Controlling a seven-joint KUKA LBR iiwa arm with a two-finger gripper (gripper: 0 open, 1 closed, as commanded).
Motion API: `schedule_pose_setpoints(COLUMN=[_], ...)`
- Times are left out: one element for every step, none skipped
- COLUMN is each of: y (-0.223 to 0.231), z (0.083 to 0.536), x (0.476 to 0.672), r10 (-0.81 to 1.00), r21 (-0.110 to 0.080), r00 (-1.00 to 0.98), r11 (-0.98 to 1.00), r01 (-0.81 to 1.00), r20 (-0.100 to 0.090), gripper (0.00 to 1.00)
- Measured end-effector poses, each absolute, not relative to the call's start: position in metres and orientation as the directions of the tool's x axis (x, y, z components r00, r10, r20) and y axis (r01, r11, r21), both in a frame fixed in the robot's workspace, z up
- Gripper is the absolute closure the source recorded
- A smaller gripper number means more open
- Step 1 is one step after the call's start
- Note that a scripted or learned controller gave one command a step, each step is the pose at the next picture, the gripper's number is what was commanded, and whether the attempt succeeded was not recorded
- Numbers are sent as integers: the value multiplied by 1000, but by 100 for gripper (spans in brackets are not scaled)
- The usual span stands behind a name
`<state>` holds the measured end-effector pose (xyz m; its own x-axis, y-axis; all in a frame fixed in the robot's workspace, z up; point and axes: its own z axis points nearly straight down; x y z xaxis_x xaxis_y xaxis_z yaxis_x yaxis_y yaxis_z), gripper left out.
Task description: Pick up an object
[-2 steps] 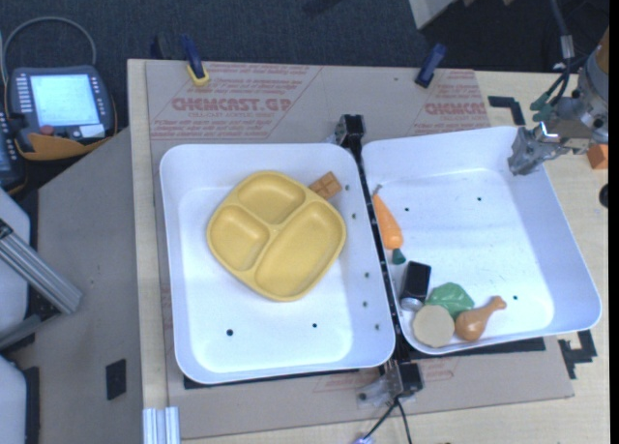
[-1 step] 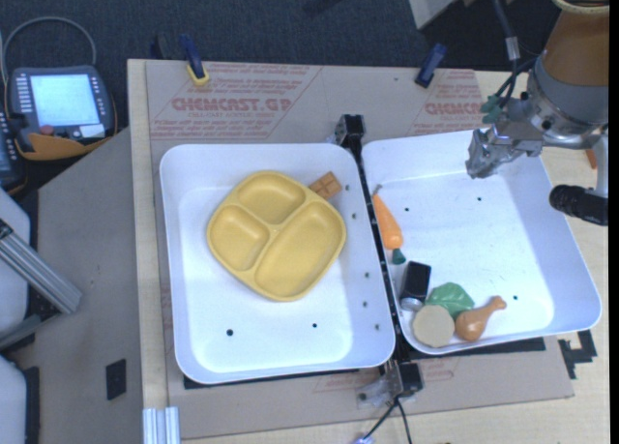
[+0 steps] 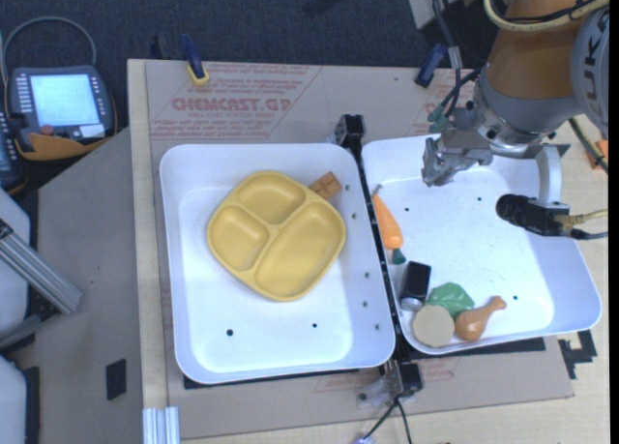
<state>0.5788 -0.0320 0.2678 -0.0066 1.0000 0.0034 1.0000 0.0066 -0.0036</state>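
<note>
Pincer (image 3: 440,173) hovers over the right bin's (image 3: 542,239) back-left corner; can't tell its spread. Target the carrot (image 3: 388,223) by the divider, approach along its length.

You look down at a slant from above on two shallow white plastic bins (image 3: 184,268); the arm enters at two o'clock.

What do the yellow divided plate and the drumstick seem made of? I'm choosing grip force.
Yellow divided plate: likely moulded plastic, matte to satin, with uniform colour and soft rounded ridges. Drumstick: probably plastic or rubber toy food, smooth, evenly orange-brown; the view leaves hardness open.
</note>
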Motion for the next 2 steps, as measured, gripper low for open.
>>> schedule_pose_setpoints(y=[23,87], z=[248,240], x=[573,565], r10=[1000,1000], r21=[-5,-5], r00=[-7,-7], r11=[7,7], r01=[1000,1000], r20=[3,3], gripper=[100,100])
